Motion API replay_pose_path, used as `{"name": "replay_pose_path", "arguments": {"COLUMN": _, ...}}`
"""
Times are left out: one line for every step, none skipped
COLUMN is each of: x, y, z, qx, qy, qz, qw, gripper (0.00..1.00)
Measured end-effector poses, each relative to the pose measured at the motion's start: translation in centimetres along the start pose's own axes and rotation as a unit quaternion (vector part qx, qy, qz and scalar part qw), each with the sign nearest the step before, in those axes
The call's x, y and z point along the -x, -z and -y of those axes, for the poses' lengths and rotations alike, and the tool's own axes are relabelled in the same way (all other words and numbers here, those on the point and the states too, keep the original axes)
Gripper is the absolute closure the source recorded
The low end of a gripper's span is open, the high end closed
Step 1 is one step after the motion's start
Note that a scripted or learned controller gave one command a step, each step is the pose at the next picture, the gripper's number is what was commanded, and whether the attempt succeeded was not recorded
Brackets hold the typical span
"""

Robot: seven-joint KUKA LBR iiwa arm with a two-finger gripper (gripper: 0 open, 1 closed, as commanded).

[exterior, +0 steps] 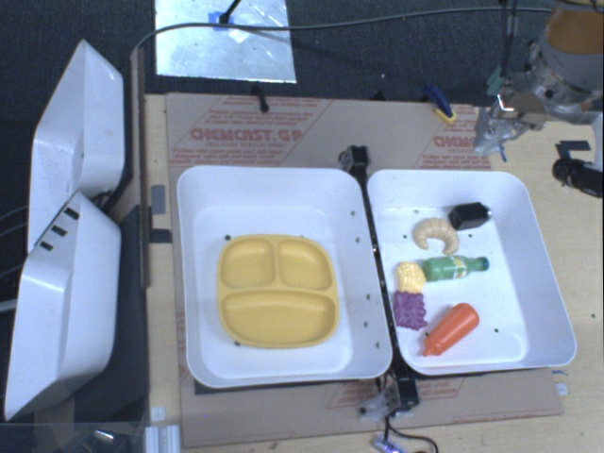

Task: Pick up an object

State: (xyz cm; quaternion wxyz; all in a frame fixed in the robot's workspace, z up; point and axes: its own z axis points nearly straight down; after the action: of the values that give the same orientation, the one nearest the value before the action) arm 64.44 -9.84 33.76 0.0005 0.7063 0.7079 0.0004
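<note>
pincer (494, 132) hangs over my worktop (283, 125) beyond the right bin (547, 281); its grip i cannot tell. dark carpet surrounds. left bin (198, 253) holds a yellow tray (277, 289); right has croissant (437, 233), bottle (455, 268), carrot (450, 329), grapes (409, 310), corn (410, 276), some black thing (468, 215).

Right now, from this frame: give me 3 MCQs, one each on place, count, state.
1. Where is the yellow divided plate?
A. left bin
B. right bin
C. on the bench

2. How many items lie in the right bin?
A. four
B. six
C. eight

3. How is the green bottle posed?
A. upright
B. lying on its side
C. held in the gripper

Key: 1 A, it sits in the left bin. 2 B: black object, croissant, bottle, corn, grapes, carrot. 3 B, it lies flat, cap pointing right.
</note>
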Motion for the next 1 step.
{"name": "replay_pose_path", "arguments": {"x": 0.68, "y": -1.25, "z": 0.80, "qx": 0.000, "qy": -0.028, "qz": 0.000, "qw": 0.9996, "gripper": 1.00}}
